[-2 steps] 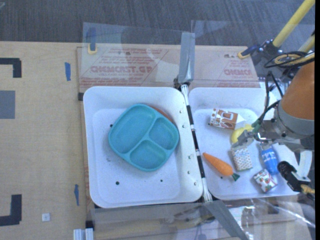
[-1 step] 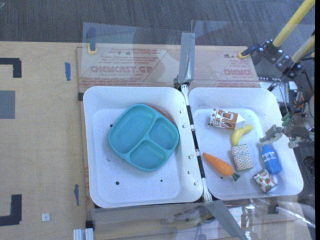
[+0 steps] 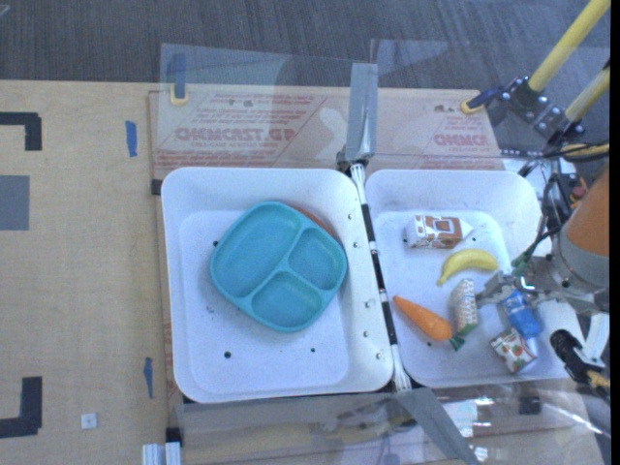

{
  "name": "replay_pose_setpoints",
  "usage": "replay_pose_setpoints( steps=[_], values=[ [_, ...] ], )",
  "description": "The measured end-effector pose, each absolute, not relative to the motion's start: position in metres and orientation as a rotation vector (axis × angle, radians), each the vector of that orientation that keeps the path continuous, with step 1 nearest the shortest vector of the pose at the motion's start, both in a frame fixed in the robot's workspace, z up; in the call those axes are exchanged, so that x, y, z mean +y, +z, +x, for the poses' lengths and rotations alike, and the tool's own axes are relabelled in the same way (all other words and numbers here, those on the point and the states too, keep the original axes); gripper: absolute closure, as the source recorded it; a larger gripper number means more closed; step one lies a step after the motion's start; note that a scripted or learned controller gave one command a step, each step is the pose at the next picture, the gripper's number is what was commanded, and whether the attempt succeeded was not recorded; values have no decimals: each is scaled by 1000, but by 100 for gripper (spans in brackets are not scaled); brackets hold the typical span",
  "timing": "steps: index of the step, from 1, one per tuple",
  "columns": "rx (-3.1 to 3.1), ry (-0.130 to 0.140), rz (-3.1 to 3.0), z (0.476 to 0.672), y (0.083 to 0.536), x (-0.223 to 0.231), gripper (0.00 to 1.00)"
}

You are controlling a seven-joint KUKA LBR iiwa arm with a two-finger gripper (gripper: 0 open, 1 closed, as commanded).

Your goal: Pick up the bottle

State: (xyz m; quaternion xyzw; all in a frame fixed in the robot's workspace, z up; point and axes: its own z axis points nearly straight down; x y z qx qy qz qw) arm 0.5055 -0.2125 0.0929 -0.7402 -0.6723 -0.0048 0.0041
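Right bin, lower-right quarter: the bottle lies tilted, blue label showing, directly under the gripper. You cannot tell from this slant how wide the gripper stands, nor whether it has any hold on the bottle; metal parts overlap the bottle's top and hide the contact.

Neighbours are tight. The corn cob sits just beside the bottle at 9 o'clock; a small printed carton lies near it at 6 o'clock; the carrot is further out at 9 o'clock.

Risks, as you should judge them:
- A lying, rounded bottle may roll or squirt out of a closing grip.
- The corn cob could be caught alongside, or nudged into the carrot.
- The bin's far right wall at 3 o'clock leaves little room for error.
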Motion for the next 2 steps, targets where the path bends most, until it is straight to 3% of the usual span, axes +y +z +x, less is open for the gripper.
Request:
replay_pose_setpoints(
  steps=[1, 2],
  values=[
    [-2100, -5, -2334, 503, 102, -219, 100],
    [-1830, 0, -2554, 536, 205, -153, 100]
  ],
)
